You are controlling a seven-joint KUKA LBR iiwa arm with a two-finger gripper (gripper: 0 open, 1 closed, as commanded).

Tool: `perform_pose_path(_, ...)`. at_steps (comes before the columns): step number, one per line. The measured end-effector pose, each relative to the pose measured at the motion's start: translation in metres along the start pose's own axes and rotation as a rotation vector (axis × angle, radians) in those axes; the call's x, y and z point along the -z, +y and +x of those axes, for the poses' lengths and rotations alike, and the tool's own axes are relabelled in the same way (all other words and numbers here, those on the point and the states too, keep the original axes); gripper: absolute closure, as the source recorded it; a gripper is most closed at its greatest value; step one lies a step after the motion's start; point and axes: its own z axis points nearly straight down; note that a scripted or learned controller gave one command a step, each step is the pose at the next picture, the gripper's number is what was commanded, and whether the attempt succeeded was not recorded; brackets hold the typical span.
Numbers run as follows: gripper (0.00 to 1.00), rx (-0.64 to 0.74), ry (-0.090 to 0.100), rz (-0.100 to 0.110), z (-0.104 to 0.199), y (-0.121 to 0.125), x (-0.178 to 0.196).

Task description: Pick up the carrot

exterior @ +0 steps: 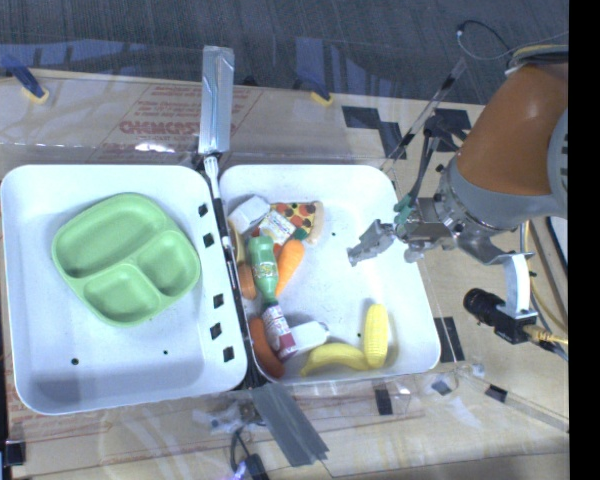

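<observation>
The arm [510, 148] reaches in from the right side of the tabletop [500, 368], and its pincer [368, 243] hangs over the right part of the right bin [410, 298], above bare white floor. Whether its fingers are apart or together cannot be told from this angle; nothing is seen between them.

The carrot [290, 259] lies in the right bin near that bin's left wall, slanted, just beside a green bottle [264, 265] on its left. It is well apart from the pincer. Above the carrot, toward the bin's far edge, sits a pizza slice [298, 215], with a small white block [247, 213] beside it. Below the green bottle lies a small red-and-white bottle [277, 328], and an orange-red piece [265, 353] lies along the left wall near the bin's near-left corner. Along the near edge lie a banana [332, 360] and, just to its right, a cob of corn [377, 332], standing roughly upright in the view.

The left bin [40, 368] holds a green divided plate [127, 258] in its far-left part.
</observation>
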Motion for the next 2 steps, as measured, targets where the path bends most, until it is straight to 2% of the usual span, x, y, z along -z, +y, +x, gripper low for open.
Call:
perform_pose_path(1,0.0,0.179,0.001,0.004,0.027,0.04,-0.118)
perform_pose_path(2,0.0,0.309,-0.011,-0.015,0.032,0.089,-0.171)
